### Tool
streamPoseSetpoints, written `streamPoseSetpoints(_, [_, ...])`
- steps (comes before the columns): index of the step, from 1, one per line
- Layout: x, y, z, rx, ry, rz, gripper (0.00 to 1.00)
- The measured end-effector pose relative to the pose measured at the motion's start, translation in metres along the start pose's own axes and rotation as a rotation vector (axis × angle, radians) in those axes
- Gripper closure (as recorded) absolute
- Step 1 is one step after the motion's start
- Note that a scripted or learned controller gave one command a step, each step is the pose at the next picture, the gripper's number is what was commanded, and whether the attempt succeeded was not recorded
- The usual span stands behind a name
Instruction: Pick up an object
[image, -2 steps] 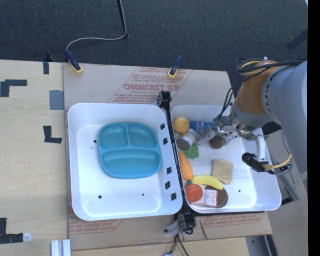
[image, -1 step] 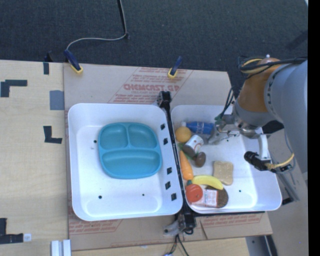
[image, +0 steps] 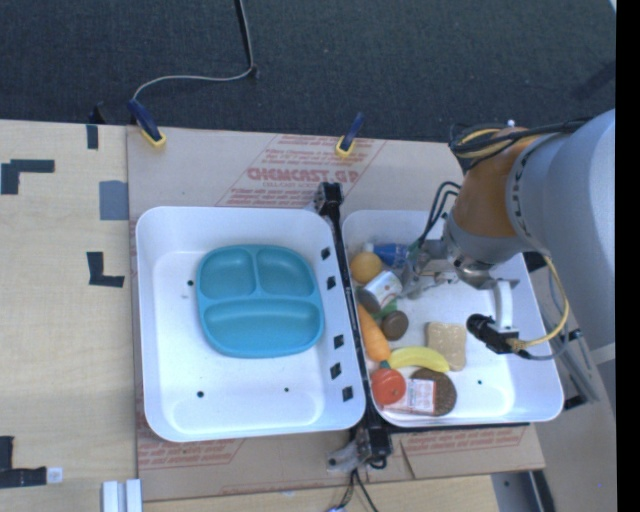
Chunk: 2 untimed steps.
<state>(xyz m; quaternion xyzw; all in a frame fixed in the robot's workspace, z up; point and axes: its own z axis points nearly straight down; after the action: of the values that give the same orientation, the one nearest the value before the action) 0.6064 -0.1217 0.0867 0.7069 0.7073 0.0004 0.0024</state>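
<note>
The right bin (image: 500, 395) holds several small items. A yellow lemon (image: 365, 266), a small tin can (image: 381, 291) and a blue-capped bottle (image: 393, 252) lie at its upper left. Below them are a brown round piece (image: 394, 324), an orange carrot (image: 373, 339), a banana (image: 418, 358), a tan cracker (image: 446, 343), a red tomato (image: 389, 385) and a dark round package (image: 431, 393). My gripper (image: 417, 272) hangs low in this bin, just right of the can and the bottle, and its body hides what lies beneath it.
In the left bin (image: 165, 330) lies a blue divided plate (image: 260, 300). A black divider (image: 338, 290) runs between the bins. The grey arm with its orange band (image: 490, 195) covers the right bin's upper right, and cables (image: 505, 335) loop over its right side.
</note>
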Motion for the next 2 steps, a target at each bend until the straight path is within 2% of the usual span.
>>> streamPoseSetpoints(1, [-0.0082, -0.0008, -0.001, 0.0, -0.011, 0.007, 0.0])
streamPoseSetpoints(2, [-0.0083, 0.0049, -0.0004, -0.003, -0.008, 0.004, 0.0])
